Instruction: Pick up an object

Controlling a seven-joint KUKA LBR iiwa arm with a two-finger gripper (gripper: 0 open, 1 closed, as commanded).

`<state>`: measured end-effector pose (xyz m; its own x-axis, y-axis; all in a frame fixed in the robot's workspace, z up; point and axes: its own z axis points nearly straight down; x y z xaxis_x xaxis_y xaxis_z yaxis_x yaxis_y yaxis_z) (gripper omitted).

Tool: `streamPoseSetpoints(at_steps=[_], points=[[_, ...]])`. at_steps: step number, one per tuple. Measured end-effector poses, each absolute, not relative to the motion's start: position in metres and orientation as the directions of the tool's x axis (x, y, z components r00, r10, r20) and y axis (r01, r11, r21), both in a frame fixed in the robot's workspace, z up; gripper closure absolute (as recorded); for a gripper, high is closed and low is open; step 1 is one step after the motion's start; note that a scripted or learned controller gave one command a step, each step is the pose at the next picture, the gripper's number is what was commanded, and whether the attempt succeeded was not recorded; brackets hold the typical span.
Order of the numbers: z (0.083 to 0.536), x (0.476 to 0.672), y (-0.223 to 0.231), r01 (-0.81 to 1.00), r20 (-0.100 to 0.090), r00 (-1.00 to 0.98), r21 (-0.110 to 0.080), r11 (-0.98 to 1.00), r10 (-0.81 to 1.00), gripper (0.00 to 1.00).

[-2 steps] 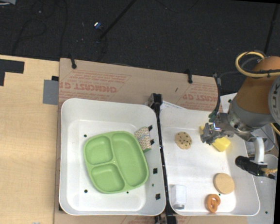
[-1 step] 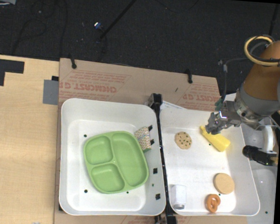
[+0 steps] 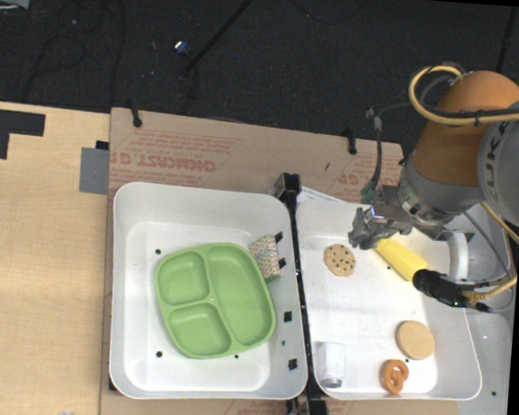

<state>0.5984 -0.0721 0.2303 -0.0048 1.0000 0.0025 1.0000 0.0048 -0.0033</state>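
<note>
Partly gripper-hidden (image 3: 366,229) yellow object (image 3: 401,259)

Two white bins (image 3: 139,237) on cardboard sheet (image 3: 201,152), wooden bench (image 3: 28,272).

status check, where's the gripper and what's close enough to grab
Gripper low over right bin, far end, nothing seen between fingers. Yellow piece and cookie right beside it. Nothing blocking either.

Even overhead light, soft shadows, white bins (image 3: 139,237) bright, focus slightly soft.
</note>
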Motion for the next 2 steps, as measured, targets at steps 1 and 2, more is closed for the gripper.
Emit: streamPoseSetpoints(at_steps=[1, 2], points=[[0.226, 0.582, -0.012, 1.0, 0.002, -0.004, -0.006, 0.004, 1.0, 1.0], [0.233, 0.575, 0.034, 1.0, 0.001, -0.005, -0.004, 0.005, 1.0, 1.0]])
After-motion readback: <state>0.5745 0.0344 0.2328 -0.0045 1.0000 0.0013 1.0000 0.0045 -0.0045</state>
